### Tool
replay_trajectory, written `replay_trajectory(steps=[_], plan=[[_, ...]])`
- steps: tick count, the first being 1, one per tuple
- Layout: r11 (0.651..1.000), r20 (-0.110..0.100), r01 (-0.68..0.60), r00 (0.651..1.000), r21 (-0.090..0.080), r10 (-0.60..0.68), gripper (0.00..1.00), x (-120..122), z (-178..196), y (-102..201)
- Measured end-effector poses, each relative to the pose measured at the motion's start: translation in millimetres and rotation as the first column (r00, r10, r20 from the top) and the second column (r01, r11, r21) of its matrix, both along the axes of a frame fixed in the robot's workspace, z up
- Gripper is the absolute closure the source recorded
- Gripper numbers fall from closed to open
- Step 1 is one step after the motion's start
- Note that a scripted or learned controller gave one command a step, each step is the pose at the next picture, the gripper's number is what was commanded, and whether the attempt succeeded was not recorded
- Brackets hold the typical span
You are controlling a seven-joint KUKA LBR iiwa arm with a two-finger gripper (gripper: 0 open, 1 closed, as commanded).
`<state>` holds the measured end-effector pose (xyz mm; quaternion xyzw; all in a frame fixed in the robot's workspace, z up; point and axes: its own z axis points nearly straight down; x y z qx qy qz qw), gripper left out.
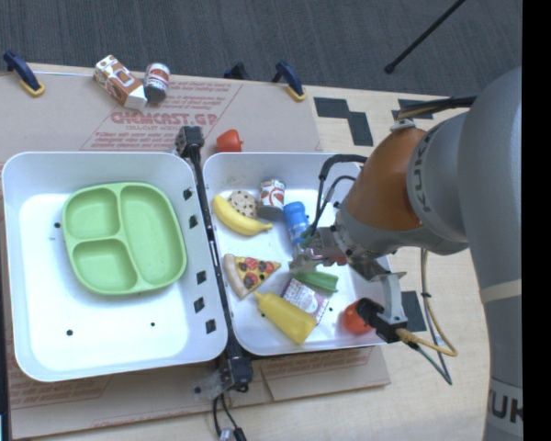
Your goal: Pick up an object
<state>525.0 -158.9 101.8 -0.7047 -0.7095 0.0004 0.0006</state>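
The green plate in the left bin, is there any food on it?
Empty. All three compartments of the green plate show bare; the toy food lies in the right bin.
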Motion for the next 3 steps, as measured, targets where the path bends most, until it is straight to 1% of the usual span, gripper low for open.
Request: replay_trajectory(steps=[1, 2, 3], plan=[[1.000, 0.008, 0.001, 1.000, -0.002, -0.001, 1.00, 3, -6, -35], [1.000, 0.006, -0.006, 1.000, -0.003, 0.006, 1.00, 3, 4, -35], [1.000, 0.004, -0.001, 1.000, -0.001, 0.001, 1.00, 10, -8, -52]])
